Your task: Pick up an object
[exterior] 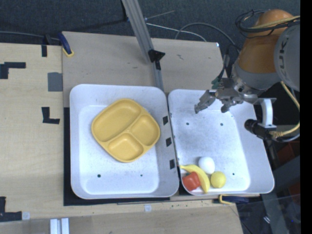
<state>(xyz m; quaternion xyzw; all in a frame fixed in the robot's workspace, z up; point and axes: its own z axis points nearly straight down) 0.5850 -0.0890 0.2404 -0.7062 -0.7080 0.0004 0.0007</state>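
Camera view: gripper [212,106] hovering with fingers spread, holding nothing; approach step. Next needing a reach toward the ball [206,165], banana [199,175] and lemon [218,180] well below it.

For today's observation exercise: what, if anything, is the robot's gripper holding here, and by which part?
Nothing. The gripper hangs with its fingers spread over the right bin, nothing between them. The fruit lies in that bin's near corner.
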